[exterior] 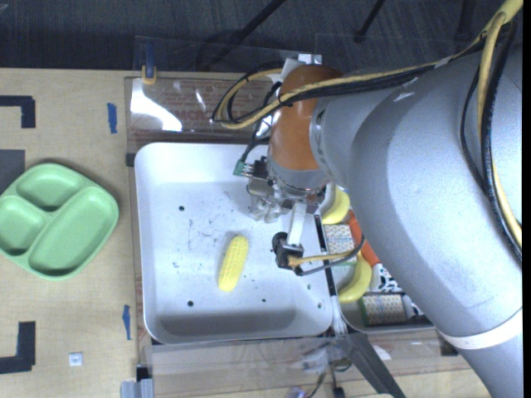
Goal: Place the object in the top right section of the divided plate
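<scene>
A yellow corn cob [233,262] lies in the left white bin [166,222], a little below the bin's middle, tilted slightly from upright. My gripper [265,204] hangs over the same bin, up and to the right of the cob and apart from it, below the orange wrist band. Nothing shows in its grasp. The green divided plate [55,219] rests on the wooden bench at the far left, outside the bins, with two small sections at its top and one long section below.
My grey arm covers most of the right bin. Beside it peek yellow banana-like pieces [357,284], an orange item [357,229], a patterned packet [338,239] and a mesh-textured cylinder [383,307]. A clear plastic sheet [195,102] stands behind the left bin.
</scene>
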Available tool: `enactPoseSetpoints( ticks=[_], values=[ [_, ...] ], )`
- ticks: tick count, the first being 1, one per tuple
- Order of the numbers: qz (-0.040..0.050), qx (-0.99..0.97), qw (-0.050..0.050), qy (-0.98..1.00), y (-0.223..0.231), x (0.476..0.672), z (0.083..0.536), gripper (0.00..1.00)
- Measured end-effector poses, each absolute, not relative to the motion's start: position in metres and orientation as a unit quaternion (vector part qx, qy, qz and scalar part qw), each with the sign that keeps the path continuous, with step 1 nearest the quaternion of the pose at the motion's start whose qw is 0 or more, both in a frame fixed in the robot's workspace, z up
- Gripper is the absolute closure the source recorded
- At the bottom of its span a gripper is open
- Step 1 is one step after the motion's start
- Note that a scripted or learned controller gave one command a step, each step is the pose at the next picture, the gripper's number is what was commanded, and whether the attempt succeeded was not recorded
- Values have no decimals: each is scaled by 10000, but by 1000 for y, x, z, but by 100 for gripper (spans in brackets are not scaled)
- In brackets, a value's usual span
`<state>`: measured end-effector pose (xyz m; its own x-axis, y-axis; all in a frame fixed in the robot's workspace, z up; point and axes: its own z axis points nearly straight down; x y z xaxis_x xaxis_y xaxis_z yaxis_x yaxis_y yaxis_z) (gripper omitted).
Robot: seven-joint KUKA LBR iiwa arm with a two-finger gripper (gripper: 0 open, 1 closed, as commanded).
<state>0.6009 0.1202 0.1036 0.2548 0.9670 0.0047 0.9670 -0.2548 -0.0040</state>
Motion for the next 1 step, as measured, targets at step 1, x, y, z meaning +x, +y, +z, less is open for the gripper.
enactPoseSetpoints(
  ticks=[1],
  values=[
    [32, -7612, 20, -6485, 182, 519, 139, 100]
  ],
)
